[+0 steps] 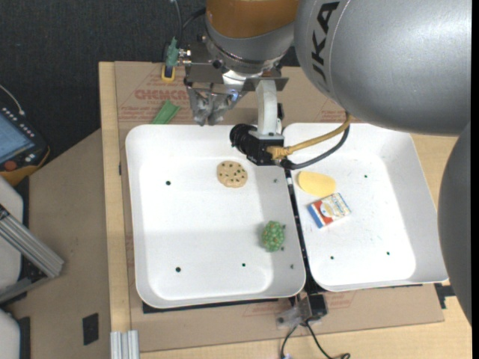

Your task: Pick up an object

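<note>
My gripper point(211, 113) hangs high over the far rim of the left bin point(150, 200), under the orange wrist band. A round chocolate-chip cookie point(232, 174) lies in the left bin, below and slightly right of the gripper. A bumpy green ball point(273, 235) rests near that bin's right wall. In the right bin point(404, 200) lie a yellow oval piece point(316, 182) and a small red, white and blue box point(330, 210). I see nothing in the gripper.
A black fitting with a tan cable point(258, 144) hangs from the arm over the gap between the bins. A green strip point(165, 111) lies on the cardboard behind the left bin. The big grey arm covers the upper right.
</note>
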